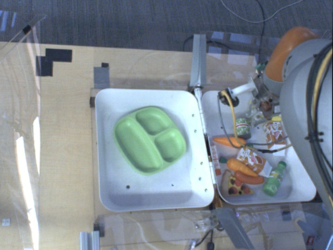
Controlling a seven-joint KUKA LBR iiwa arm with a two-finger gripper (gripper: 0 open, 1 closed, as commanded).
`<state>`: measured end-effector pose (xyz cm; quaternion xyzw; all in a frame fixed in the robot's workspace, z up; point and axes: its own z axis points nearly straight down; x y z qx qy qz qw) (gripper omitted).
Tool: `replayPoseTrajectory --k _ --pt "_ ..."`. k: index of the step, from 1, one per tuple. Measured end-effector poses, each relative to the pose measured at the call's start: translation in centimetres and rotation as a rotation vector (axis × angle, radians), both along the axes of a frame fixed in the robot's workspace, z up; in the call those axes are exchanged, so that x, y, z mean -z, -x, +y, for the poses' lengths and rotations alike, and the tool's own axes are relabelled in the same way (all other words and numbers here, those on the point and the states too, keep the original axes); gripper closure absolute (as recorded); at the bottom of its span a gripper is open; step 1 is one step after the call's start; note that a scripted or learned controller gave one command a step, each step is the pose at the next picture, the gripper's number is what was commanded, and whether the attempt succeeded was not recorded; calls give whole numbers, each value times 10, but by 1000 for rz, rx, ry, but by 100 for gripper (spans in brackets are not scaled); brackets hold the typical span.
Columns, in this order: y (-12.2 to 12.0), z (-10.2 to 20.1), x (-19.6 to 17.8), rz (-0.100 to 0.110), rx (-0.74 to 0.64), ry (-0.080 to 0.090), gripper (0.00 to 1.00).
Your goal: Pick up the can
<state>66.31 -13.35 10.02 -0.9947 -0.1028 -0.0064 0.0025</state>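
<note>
The can [242,127] is small, with a green label and a pale top. It stands in the right bin [210,104], near the bin's middle and toward the back. My gripper [258,108] hangs over the back right part of that bin, just right of the can and slightly behind it. The grey arm and its orange band [291,45] cover the bin's right side. A yellow and black cable loop [227,99] hangs from the wrist to the left of the gripper. Nothing shows as held.
Around the can lie two orange carrots [229,141], a printed snack packet [253,160], another packet [273,133], a green bottle [273,178] and a toy pizza slice [233,184]. A green divided plate [150,138] lies in the left bin [112,191].
</note>
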Motion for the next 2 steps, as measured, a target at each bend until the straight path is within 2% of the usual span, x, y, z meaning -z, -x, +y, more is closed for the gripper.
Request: replayPoseTrajectory --k 1,2 --pt "0 0 0 0 0 0 0" --pt "37 45 -41 8 -1 2 0"
